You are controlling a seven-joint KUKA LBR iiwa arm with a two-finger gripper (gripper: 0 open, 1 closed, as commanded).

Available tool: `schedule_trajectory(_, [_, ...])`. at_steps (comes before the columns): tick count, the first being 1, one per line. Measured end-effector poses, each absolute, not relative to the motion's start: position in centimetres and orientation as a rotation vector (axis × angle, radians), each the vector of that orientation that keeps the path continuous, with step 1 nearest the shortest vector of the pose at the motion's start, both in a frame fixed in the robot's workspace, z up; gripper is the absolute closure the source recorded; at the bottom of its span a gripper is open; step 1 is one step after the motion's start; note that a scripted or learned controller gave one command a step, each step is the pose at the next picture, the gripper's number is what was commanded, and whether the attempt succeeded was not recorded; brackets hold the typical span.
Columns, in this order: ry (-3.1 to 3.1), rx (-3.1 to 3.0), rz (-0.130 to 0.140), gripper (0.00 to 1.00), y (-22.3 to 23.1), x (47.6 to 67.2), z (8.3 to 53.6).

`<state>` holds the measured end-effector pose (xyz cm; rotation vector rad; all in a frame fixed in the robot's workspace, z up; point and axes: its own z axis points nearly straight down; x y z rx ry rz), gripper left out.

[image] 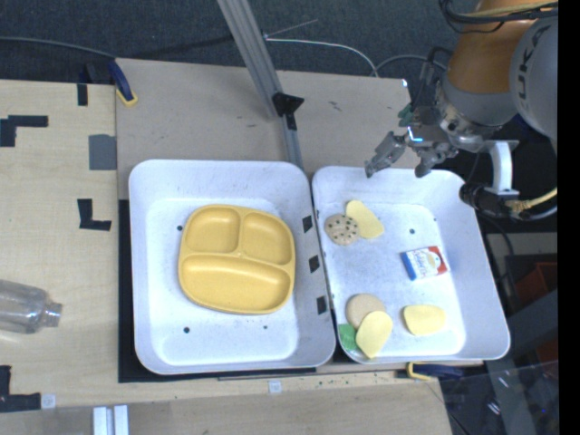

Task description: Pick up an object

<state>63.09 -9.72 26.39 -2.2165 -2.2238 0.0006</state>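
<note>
A clear plastic bottle (25,307) lies on its side at the desk's (199,134) far left edge. Next comes the left bin (145,243), where a yellow divided plate (237,259) sits in the middle. A slanted metal rail (249,34) runs down toward the gap between the bins.

The right bin (476,261) holds the loose pieces: a speckled cookie (342,229) touching a pale yellow chip (363,219) near its upper left, a small red, white and blue carton (424,262) right of centre, and along the near edge a tan round piece (363,308), a yellow-green piece (374,332) overlapping it, a green scrap (346,337) and a yellow oval (423,319).

The hand (397,163) hangs above the right bin's far rim, fingers spread wide with nothing between them. The cookie and chip lie nearest, just below and left of it; the carton lies further toward the near side.
</note>
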Motion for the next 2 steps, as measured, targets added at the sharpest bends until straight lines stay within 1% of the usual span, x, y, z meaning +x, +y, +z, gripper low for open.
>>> schedule_trajectory(1, [-2.225,-2.212,0.0,1.0,-9.6,63.1,27.4])
schedule_trajectory(2, [-2.212,-2.213,0.015,1.0,-7.9,54.3,18.3])
